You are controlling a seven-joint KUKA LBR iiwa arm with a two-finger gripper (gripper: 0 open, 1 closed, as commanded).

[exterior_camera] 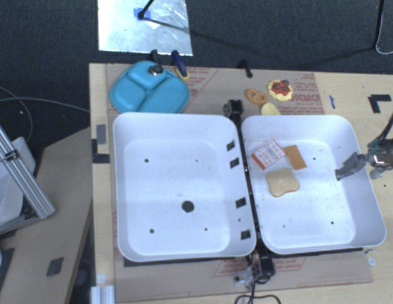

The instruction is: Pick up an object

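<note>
Reaching in at the right rim of the right bin (367, 233), the pincer (348, 166) hangs low with nothing seen between its tips; whether they stand apart or together I cannot tell, since they are small and blurred. By my reading this is the approach step, with no grasp made yet. Three candidates lie in the upper left part of that bin, well apart from the pincer: a red-and-white packet (268, 154), an orange block (295, 157) just beside it, and a pale toast-shaped piece (283, 182) just below both. The left bin (130, 132) has a small dark disc (187, 206) on its floor. The next move, I judge, calls for travelling leftward across the bin, centring over one piece, the pale one being nearest, then descending squarely so the neighbours are not nudged
</note>
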